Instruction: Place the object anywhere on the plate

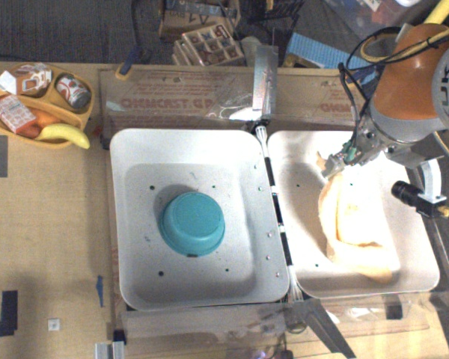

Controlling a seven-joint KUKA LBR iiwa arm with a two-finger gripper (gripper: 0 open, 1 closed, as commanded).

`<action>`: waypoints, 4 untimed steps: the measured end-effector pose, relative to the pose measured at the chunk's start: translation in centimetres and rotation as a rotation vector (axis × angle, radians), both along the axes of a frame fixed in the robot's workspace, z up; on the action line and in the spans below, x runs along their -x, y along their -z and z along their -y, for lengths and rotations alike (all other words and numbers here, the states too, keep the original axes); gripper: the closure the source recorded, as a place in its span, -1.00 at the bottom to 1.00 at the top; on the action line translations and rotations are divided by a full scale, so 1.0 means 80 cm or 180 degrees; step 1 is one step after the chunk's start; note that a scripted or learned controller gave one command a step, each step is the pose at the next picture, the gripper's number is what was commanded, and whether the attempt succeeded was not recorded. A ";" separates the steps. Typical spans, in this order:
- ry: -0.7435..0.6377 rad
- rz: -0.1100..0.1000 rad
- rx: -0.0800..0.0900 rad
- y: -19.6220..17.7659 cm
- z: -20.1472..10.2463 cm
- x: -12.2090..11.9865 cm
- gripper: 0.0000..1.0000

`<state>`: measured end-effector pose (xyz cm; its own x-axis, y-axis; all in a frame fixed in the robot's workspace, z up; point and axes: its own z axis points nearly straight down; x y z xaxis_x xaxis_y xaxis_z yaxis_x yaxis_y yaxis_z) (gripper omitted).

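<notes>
- A pale, washed-out plate (355, 226) lies in the right bin (299, 200), right of frame centre; strong glare blurs its outline, and what rests on it cannot be made out
- The teal bowl (193, 223), turned upside down, sits in the middle of the left bin (135, 163), well apart from the plate
- The tool (335, 163) hangs over the upper left part of the plate, near the wall between the bins; it is too small and blurred to tell its state, or whether anything is in it
- The grey arm with its orange band (404, 81) comes in from the upper right of the frame
- On the counter (45, 223), upper left, an orange tray (0, 114) carries a banana (63, 134) and small packets
</notes>
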<state>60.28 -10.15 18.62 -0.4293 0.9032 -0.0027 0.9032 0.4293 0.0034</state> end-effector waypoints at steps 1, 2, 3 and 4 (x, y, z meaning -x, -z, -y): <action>0.0011 -0.0002 0.0002 -0.048 0.003 -0.002 1.00; -0.1254 -0.0015 -0.0003 -0.051 -0.051 0.031 1.00; -0.2518 -0.0012 -0.0002 -0.061 -0.114 0.051 1.00; -0.3558 -0.0009 0.0000 -0.056 -0.159 0.069 1.00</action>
<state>54.75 2.56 23.07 -1.0000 0.0092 -0.0005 0.0092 1.0000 0.0020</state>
